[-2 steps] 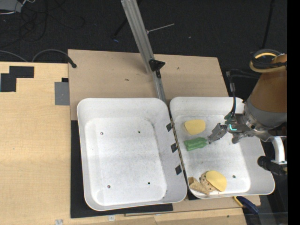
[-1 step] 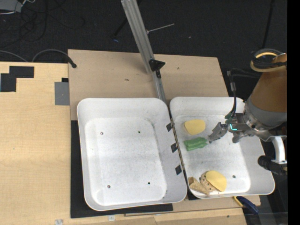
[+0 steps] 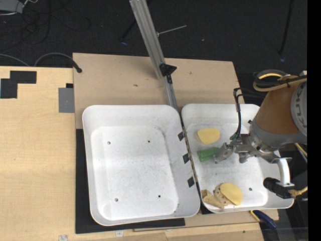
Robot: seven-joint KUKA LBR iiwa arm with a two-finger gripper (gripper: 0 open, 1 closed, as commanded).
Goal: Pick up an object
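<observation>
No text, label, brand, number or sign can be read anywhere. The two white bins (image 3: 133, 164), the tabletop (image 3: 35, 134) and the arm (image 3: 281, 114) carry no legible markings. The black patches on the tabletop's left side (image 3: 17, 82) are plain shapes, not letters.

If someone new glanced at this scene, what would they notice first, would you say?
Probably the arm with its orange band, reaching into the right bin, its claw beside a green block. Next, the yellow pieces: one above the block, another near the bin's front edge.
</observation>
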